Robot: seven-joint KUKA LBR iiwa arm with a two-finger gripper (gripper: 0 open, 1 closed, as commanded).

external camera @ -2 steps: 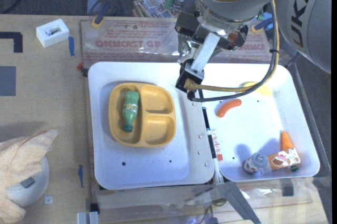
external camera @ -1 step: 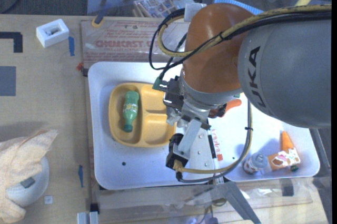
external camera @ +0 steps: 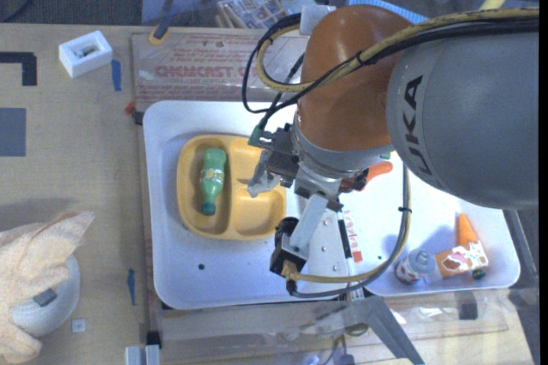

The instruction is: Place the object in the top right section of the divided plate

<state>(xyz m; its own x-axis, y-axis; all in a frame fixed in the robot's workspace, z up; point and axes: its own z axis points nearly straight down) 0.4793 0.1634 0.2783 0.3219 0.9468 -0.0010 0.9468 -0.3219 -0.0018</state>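
Green bottle (external camera: 211, 180) lies on its side in the long left compartment of the divided plate (external camera: 190, 216), at about nine o'clock from the gripper (external camera: 264, 177) and apart from it. Its narrower end points toward six o'clock, and a paler yellow-green band wraps its middle.

The arm (external camera: 462, 115) is smooth grey with a glossy orange band and reaches in from three o'clock. Its gripper hangs over the plate's right-hand side; whether it is apart or together cannot be told.

The counter (external camera: 68, 149) is pale wood. Two shallow white bins sit on it with rounded corners: the left bin (external camera: 171, 269) bears the plate, and the right bin (external camera: 507, 267) lies at three o'clock of it.

The plate is yellow, smooth and rounded, with raised ridges splitting it into sections.

A crumpled cream cloth (external camera: 38, 248) lies on the counter at eight o'clock of the plate.

In the right bin stand an orange-and-white carton (external camera: 462, 259), an orange carrot (external camera: 467, 229) just at its twelve o'clock, and a small grey bottle (external camera: 413, 266) at its nine o'clock.

A small white box (external camera: 85, 52) sits on the counter at eleven o'clock.
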